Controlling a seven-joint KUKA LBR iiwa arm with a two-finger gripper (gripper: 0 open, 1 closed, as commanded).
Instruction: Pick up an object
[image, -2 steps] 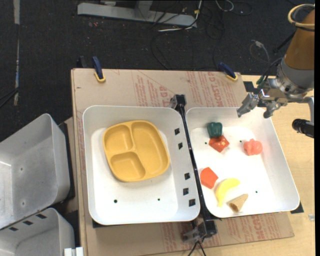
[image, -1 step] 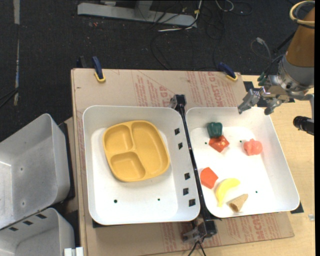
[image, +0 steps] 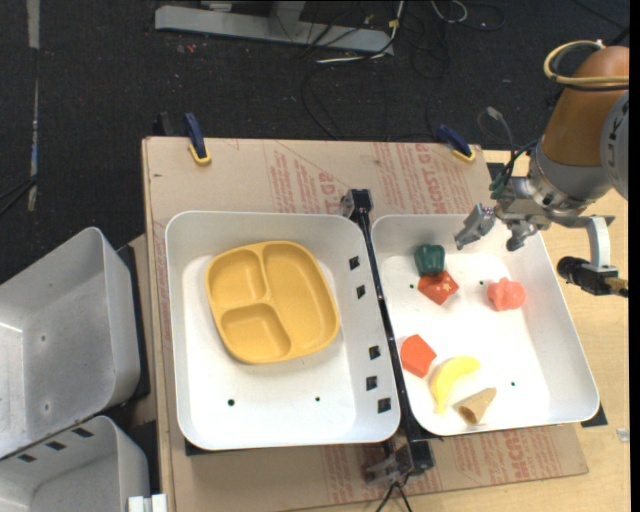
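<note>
The right bin (image: 545, 330) holds several toy foods: a dark green pepper (image: 430, 258), a red piece (image: 438, 288) just below it, a pink piece (image: 506, 294), an orange-red piece (image: 418, 354), a yellow banana (image: 452, 379) and a tan cone (image: 478, 404). My gripper (image: 497, 230) hangs over the bin's far edge, above and to the right of the green pepper. Its two fingers (image: 472, 228) stand apart, open, with nothing between them.
The left bin (image: 190, 400) holds a yellow divided plate (image: 271, 299). A black divider (image: 375, 310) runs between the bins. Grey tubs (image: 60, 330) stand off the bench at left. Blue-yellow clamps (image: 197, 140) grip the board's far edge.
</note>
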